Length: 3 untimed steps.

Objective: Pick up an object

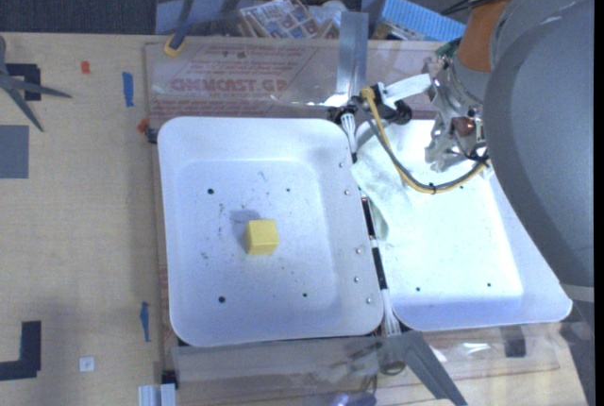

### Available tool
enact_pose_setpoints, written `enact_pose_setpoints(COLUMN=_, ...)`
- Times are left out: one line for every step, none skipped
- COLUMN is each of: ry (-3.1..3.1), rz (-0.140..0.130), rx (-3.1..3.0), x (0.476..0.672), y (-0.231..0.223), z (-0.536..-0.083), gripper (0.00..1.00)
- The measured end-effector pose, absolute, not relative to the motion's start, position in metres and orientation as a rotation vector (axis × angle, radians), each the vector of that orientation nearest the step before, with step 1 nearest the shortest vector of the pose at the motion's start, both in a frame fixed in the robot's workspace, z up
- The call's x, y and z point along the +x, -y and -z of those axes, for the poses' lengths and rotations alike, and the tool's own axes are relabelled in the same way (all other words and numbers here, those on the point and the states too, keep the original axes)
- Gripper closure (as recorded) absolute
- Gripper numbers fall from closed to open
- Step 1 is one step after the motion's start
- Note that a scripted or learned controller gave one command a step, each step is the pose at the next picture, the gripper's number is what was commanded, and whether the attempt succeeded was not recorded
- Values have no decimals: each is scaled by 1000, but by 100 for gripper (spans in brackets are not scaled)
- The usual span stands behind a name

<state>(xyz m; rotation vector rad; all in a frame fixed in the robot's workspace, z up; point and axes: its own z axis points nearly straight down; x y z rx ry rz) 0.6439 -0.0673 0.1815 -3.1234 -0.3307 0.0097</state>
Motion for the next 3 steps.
enact_pose_setpoints(ry=312, rz=-7, rx=-3127, x=606, y=-3, z=-339, gripper=100)
enact_pose_setpoints(ry=350, rz=-16, rx=-3120, x=649, y=33, z=-188, gripper=100)
enact_pose_setpoints(ry=354, rz=-27, rx=-3120, x=649, y=33, z=-195, gripper=100)
